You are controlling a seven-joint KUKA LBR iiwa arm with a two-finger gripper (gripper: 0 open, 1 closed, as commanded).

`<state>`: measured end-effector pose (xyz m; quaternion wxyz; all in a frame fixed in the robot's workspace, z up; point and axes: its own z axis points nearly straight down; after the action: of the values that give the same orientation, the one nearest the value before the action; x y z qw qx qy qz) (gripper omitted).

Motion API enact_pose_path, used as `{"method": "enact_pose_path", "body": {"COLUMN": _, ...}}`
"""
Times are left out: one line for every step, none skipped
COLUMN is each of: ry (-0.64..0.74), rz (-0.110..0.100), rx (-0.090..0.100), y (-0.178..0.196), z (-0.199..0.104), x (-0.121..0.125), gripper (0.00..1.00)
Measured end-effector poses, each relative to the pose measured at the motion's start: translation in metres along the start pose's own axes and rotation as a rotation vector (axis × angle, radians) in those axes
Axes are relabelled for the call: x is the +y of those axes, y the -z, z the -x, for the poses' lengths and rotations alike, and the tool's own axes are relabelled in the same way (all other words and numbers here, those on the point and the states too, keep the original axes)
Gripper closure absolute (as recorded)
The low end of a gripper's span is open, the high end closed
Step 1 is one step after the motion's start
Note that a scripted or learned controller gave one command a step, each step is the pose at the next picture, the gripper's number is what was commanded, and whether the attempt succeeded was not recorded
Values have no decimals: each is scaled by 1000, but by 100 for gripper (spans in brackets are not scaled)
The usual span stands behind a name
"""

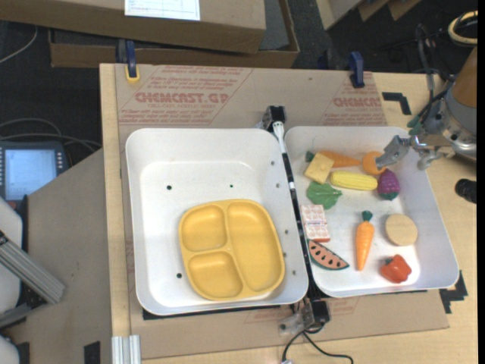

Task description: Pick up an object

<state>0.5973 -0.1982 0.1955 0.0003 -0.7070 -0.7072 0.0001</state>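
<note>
At the camera view's right edge, the arm's wrist [464, 120] shows as a rounded body in pale grey metal, with a warm orange-tan band above it. Thin dark cables loop beside this band. Below the wrist sits the grey metal two-finger gripper [405, 149], made of small angular parts, with a flat grey finger ending in a blunt tip.
</note>
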Motion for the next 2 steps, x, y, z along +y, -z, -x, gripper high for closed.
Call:
{"method": "enact_pose_path", "body": {"ry": 1, "rz": -3, "rx": 9, "y": -115, "z": 16, "x": 0, "gripper": 0}}
{"method": "enact_pose_path", "body": {"ry": 2, "rz": 2, "rx": 0, "y": -100, "z": 18, "x": 1, "gripper": 100}}
